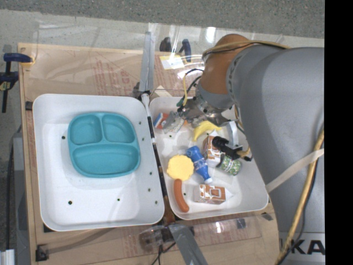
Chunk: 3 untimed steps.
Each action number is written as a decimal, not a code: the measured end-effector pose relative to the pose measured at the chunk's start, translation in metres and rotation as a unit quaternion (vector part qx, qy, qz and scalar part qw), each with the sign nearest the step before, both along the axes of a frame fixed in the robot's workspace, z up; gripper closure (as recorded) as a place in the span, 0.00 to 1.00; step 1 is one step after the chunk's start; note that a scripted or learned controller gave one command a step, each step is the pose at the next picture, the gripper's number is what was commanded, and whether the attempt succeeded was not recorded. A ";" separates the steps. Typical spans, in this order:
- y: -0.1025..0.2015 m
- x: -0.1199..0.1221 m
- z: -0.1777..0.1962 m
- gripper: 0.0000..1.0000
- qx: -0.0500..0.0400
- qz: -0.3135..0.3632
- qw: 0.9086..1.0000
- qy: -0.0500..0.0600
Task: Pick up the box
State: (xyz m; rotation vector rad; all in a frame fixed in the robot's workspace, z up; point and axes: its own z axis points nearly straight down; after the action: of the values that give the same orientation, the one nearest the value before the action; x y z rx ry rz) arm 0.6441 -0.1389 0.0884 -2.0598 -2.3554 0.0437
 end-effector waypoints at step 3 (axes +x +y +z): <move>0.044 -0.043 0.140 1.00 0.007 0.121 0.993 -0.014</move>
State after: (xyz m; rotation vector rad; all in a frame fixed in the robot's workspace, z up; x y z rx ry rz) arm 0.6014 -0.0949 0.2289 -1.7692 -2.5992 0.0006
